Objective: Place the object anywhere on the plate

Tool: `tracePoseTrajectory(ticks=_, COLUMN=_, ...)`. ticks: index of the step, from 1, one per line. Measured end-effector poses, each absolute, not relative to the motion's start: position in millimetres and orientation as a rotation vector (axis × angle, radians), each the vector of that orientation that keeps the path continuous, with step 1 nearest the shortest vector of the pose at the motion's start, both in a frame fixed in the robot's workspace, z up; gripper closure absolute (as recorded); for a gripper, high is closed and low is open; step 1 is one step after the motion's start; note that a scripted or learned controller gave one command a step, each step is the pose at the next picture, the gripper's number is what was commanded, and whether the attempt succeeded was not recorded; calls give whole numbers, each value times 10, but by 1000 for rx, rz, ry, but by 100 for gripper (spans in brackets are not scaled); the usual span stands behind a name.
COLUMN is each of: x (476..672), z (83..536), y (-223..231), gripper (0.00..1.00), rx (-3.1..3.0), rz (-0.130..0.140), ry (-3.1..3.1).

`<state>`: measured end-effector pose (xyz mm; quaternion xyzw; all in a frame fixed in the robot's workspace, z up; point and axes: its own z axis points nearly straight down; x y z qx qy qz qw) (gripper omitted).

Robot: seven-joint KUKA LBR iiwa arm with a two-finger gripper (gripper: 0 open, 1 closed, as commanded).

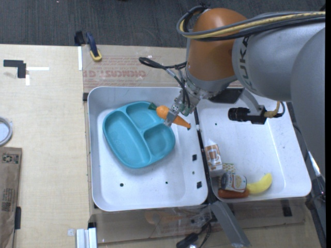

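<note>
A blue three-compartment plate lies in the left bin. An orange toy carrot with a green tip hangs at the plate's right rim, partly over the bin floor beside it. My gripper reaches down from the orange wrist band and its fingers are shut on the carrot, which sticks out on both sides of them. The carrot is tilted, its thick end toward the plate.
The right bin holds a small carton, a can, a red item and a yellow banana near its front edge. The arm covers the right bin's back. A roll of tape lies on the bench at the left.
</note>
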<state>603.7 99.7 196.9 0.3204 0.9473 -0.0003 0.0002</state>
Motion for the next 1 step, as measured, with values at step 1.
tracePoseTrajectory(ticks=1, x=6038, z=1969, y=993, gripper=0, rx=1008, rz=-1, ry=2975)
